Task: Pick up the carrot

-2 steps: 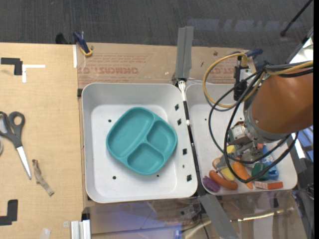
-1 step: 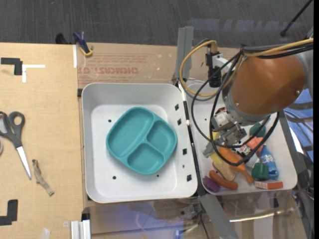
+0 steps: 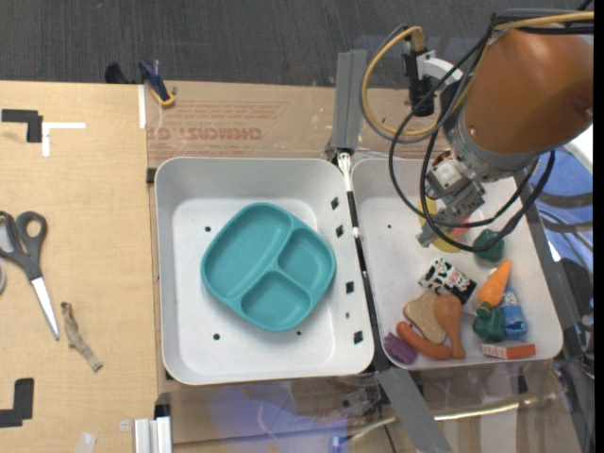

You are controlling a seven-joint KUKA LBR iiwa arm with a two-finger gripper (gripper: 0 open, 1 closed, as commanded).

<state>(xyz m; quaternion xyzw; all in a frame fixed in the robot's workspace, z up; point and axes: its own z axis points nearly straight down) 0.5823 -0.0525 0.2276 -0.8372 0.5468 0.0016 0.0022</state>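
Observation:
The carrot [image 3: 495, 283] is a small orange cone lying in the right bin [image 3: 387, 253], near its right wall, with its green top [image 3: 489, 322] pointing toward the front. My gripper [image 3: 442, 223] hangs over the back half of that bin, up and to the left of the carrot and apart from it. The big orange band of the arm [image 3: 528, 83] sits above it. Nothing shows in the gripper's grasp.
Around the carrot lie a black-and-white block [image 3: 445, 278], a drumstick [image 3: 449, 319], a sausage [image 3: 429, 343], a purple piece [image 3: 398, 349], a blue item [image 3: 513, 315] and a green piece [image 3: 491, 244]. A teal divided plate [image 3: 269, 267] lies in the left bin [image 3: 175, 253]. Scissors [image 3: 33, 262] rest on the bench at left.

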